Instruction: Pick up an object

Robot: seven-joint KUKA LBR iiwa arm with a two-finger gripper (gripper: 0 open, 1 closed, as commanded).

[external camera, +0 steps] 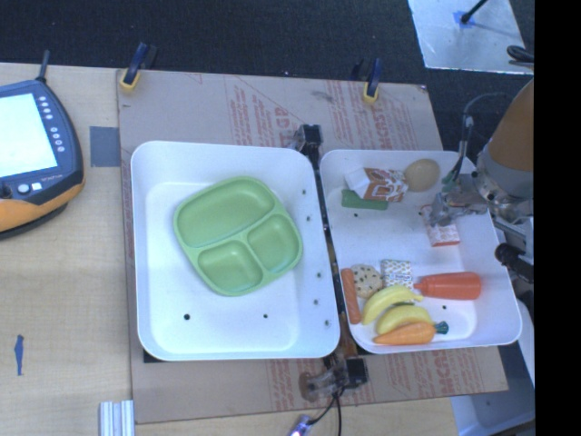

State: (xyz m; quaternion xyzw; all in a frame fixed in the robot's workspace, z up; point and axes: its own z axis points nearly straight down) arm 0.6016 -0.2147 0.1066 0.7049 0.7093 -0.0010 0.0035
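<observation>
Gripper (443, 214) low in the right shallow white bin (481, 334).
It hangs just over a small red-and-white packet (444, 235); can't tell how its jaws stand.

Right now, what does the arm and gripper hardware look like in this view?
The arm enters at the right: an orange band over a grey wrist section. A thin dark cable loops beside it. The gripper is small, grey metal and mechanical-looking; finer markings are too blurred to make out.

the wooden bench (64, 280) bears a cardboard sheet (227, 107), a handheld pendant (32, 157) and two white bins (159, 325).
</observation>
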